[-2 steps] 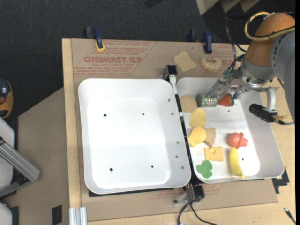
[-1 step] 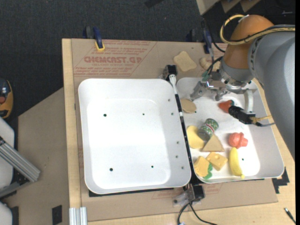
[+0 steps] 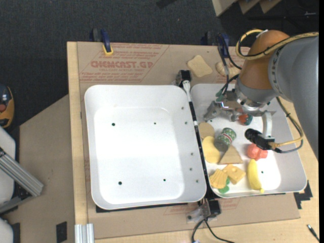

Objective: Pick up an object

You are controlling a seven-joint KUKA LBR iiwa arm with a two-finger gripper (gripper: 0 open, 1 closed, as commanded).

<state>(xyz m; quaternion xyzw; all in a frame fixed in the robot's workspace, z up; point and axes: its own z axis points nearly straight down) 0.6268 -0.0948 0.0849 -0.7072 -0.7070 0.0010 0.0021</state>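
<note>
My gripper (image 3: 223, 113) hangs over the upper part of the right bin (image 3: 288, 178), its fingers spread open with nothing between them. Just below it stands a green and white can (image 3: 227, 135). A small red object (image 3: 245, 119) lies by the right finger. Further down the bin lie a tan wedge (image 3: 232, 156), a pale yellow round piece (image 3: 210, 149), a yellow cheese-like block (image 3: 234, 173), a banana (image 3: 254, 175) and a red-orange piece (image 3: 257, 152). A tan slice (image 3: 206, 130) rests against the bin's left wall.
The left bin (image 3: 136, 146) lies beside the right one, and their walls meet near the gripper's left finger. A tan bread-like piece (image 3: 199, 66) lies on the cardboard behind the bins. The grey arm (image 3: 293, 65) covers the right bin's upper right corner.
</note>
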